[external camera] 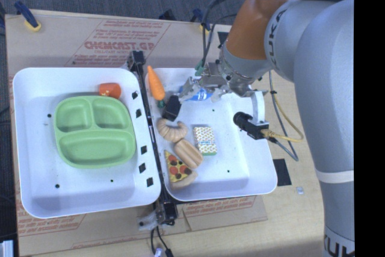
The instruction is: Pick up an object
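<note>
Hovering at twelve o'clock in the right bin (pixel 258 180), your pincer (pixel 194 91) gave no readable finger state; you cannot tell. Carrot (pixel 156 83) lay just toward nine o'clock, long axis eleven-to-five.

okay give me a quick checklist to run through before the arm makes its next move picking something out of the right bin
1. Pickable items in the right bin: ok; carrot, pizza slice, checkered block.
2. Hand over the right bin: ok, near its far edge.
3. Hand open or shut: cannot tell.
4. Something already held: cannot tell; a blue thing sits under the hand.
5. Items spaced for a clean grasp: not ok; the bread roll touches the pizza slice.
6. Green tray clear of the arm: ok, in the left bin.
</note>
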`<state>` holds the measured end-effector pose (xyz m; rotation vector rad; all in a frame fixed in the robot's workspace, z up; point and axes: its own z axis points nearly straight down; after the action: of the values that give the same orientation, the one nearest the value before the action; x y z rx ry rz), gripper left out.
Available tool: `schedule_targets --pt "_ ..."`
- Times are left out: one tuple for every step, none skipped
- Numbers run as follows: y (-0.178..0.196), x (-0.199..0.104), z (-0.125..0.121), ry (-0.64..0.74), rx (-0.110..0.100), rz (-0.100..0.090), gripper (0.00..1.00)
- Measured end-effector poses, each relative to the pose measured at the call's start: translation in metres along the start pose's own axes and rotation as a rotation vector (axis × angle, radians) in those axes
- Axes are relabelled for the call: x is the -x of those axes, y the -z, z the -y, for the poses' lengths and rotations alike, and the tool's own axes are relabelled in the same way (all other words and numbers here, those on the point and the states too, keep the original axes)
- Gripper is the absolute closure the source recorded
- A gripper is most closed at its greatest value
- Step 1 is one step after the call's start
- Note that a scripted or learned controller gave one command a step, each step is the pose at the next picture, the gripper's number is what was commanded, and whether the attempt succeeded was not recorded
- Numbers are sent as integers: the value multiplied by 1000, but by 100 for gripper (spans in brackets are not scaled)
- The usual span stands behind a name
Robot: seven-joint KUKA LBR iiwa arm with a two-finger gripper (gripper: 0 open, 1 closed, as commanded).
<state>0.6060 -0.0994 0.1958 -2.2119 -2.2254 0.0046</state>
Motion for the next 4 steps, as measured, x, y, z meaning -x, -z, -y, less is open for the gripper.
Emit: schedule_targets --pt "-87 7 -32 -76 15 -1 0" --pt "-93 16 -48 343 -27 2 0" --pt "-94 8 -49 206 -21 4 0" --pt "-106 1 -45 70 -27 -2 0"
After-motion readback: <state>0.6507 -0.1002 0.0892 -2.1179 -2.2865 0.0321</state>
